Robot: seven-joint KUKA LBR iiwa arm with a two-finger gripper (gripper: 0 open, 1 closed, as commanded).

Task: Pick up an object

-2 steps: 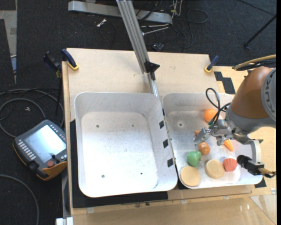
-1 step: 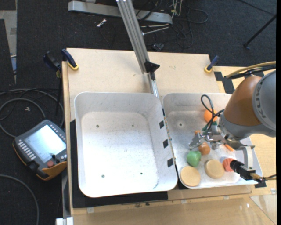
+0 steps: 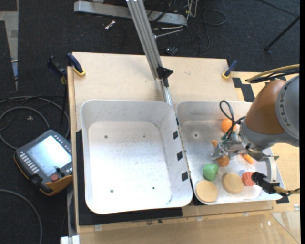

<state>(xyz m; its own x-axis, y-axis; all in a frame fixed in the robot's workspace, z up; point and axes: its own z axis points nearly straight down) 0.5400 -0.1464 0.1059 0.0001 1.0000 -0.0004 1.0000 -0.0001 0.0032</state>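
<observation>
Jaw state cannot be determined. The green ball appears light, smooth and liable to roll; grasp across its widest middle.

— What does the counter look like?

— A pale wooden board, held by yellow-tipped clamps at its back corners, one at the left and one at the right. Black tape strips mark its right side.

— And around it?

— Dark carpet floor, strewn with black cables looping at the left and tangled at the top. A teach pendant with a lit screen and orange trim lies on the floor to the left.

— Anything overhead?

— A slanted aluminium pole runs from the top down to the counter's middle, with a grey metal base behind it.
</observation>
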